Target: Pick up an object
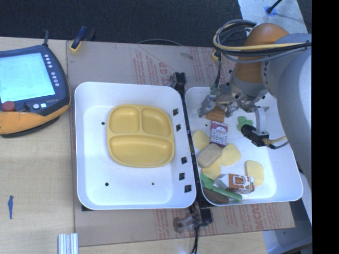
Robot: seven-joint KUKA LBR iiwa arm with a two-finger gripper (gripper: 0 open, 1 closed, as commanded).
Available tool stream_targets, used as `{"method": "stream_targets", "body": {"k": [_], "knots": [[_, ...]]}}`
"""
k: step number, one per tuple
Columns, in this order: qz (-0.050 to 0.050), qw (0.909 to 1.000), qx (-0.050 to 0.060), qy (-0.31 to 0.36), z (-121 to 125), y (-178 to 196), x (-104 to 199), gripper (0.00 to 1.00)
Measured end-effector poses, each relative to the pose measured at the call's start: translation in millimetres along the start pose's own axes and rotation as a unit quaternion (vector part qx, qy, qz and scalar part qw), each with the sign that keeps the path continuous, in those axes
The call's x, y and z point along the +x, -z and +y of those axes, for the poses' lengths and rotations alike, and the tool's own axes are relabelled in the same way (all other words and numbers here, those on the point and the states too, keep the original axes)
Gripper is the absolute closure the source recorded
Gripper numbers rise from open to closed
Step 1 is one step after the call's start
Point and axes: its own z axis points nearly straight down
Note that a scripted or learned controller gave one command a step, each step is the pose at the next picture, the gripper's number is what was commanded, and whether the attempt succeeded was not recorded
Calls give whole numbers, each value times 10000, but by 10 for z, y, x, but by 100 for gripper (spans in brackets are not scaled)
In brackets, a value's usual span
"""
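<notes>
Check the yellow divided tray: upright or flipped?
Upright: the yellow tray lies flat in the left bin, its three compartments facing up.

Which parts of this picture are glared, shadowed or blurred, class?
Camera view: the left bin is bright and washed out, the yellow tray soft-edged; the gripper shades the right bin's far end; the pendant's screen glares white; the small items look blurred.
</notes>
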Motion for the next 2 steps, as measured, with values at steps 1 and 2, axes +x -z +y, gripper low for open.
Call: {"method": "stream_targets", "body": {"k": [1,2], "knots": [[-2,10000,40,-19,-501,-11,18,0],[-5,10000,-11,-6,12,2,-186,0]]}}
